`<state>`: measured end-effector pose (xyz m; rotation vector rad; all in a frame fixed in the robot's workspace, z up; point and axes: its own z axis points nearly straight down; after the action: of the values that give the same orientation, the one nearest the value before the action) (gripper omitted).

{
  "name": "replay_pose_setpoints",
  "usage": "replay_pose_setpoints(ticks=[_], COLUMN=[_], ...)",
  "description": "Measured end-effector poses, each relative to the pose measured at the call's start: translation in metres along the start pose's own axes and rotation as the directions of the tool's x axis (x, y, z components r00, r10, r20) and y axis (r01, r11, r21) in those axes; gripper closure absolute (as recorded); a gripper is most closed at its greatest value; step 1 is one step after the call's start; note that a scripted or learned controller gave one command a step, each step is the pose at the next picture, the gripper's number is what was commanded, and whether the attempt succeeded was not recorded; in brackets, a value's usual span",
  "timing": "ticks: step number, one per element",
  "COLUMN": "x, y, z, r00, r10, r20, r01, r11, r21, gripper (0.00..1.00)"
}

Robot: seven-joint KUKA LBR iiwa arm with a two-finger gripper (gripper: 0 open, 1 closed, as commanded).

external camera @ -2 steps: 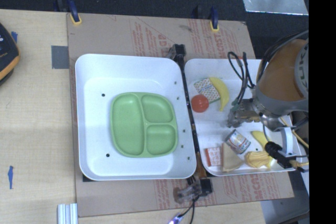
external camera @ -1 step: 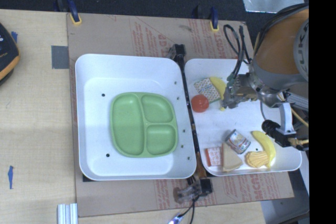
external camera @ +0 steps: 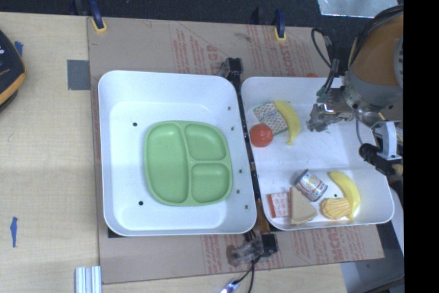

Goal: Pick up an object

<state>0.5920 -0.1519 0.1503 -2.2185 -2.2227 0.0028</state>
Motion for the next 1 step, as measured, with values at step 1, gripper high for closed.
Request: replay_pose_setpoints(ticks=[1], x=[0.0004], y=[0.0003], z=[-0.0002], r00=[1.0], r10=[-0.001], r20=[0.0], r01=[0.001], r11=[1.0], r21=[0.0], gripper=[0.0])
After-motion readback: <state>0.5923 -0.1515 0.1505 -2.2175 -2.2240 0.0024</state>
